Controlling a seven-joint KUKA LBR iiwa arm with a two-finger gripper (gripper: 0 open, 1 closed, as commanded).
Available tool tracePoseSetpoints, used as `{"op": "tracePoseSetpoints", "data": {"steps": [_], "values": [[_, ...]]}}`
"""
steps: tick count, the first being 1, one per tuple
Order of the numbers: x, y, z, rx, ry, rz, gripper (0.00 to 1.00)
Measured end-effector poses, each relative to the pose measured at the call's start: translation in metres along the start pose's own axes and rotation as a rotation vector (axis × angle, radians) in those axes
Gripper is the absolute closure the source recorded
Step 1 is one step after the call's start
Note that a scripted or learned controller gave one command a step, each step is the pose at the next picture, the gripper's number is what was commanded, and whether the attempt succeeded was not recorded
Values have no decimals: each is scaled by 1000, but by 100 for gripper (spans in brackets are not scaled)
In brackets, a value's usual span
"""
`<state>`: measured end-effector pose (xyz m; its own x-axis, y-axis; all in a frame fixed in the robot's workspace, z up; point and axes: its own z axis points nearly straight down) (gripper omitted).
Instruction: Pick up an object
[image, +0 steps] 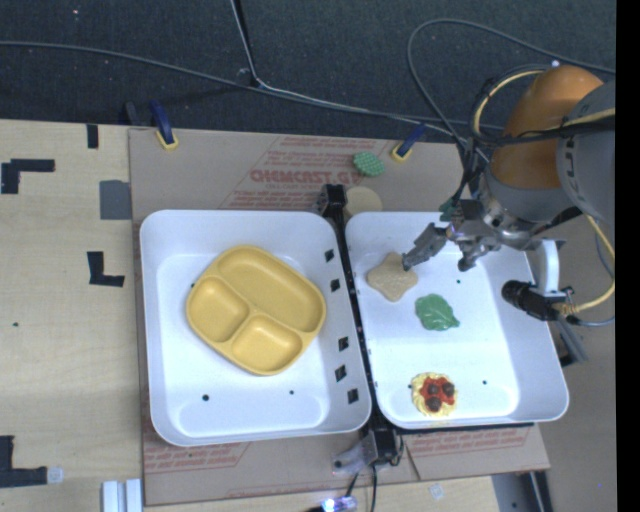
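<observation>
1. Tan, bread-like piece (391, 280) lies flat on the floor of the right bin (520, 395), in its far left part, close to the divide between the two bins.
2. End effector (439, 253) hangs over the far half of that bin. Its two fingers are spread wide with nothing between them. The left fingertip (411, 260) sits at the far right edge of the tan piece; whether it touches cannot be told. The right one is well clear of it, over bare bin floor.
3. Green leaf-shaped piece (436, 312) lies just right of and nearer than the tan piece, apart from it.
4. Small yellow item with red and dark toppings (433, 392) rests near the bin's near wall, well apart from the other two.
5. Left bin (175, 400) holds a yellow three-compartment plate (256, 309), set at a slant, roughly central.
6. Both bins rest on a cardboard sheet (290, 175) on the table (60, 330).
7. A small green dotted object (368, 162) lies on the cardboard beyond the bins.
8. Grey arm with orange band (550, 125) enters from the far right.
</observation>
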<state>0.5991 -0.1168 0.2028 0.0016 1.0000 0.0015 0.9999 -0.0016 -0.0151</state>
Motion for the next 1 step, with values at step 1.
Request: {"op": "tracePoseSetpoints", "data": {"steps": [1], "values": [[0,3,-8,-14,-2,-3,0]]}}
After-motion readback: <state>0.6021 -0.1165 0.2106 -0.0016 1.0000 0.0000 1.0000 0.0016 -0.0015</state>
